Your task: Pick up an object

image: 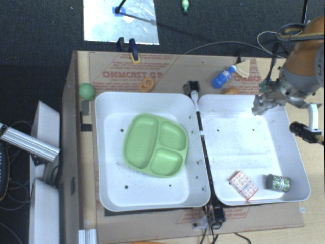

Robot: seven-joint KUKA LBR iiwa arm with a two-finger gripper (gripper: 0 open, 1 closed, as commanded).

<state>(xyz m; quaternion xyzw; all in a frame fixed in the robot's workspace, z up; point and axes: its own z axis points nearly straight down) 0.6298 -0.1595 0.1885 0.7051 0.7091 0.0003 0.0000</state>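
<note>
Two small things lay in the right-hand shallow white plastic bin (284,151), which serves as the landmark: a flat pink-and-white patterned packet (243,184) near its front edge, and a short dark-green can on its side (278,183) just beside the packet, toward the bin's front right corner. The claw (260,107) of the grey arm hung over the bin's rear right part, well apart from both. Whether the claw was apart or together could not be told.

Across the bin's left wall, a pale green three-compartment plastic plate (155,145) sat in the neighbouring bin. Behind the bin's rear rim, a blue-and-white plastic bottle (223,78) lay on the bench.

Going wrong looked likely in several ways. Closing where it hung, the claw would meet bare floor. The packet lay flat, so the claw could skid across it. The can might roll away against the bin's wall when nudged.
</note>
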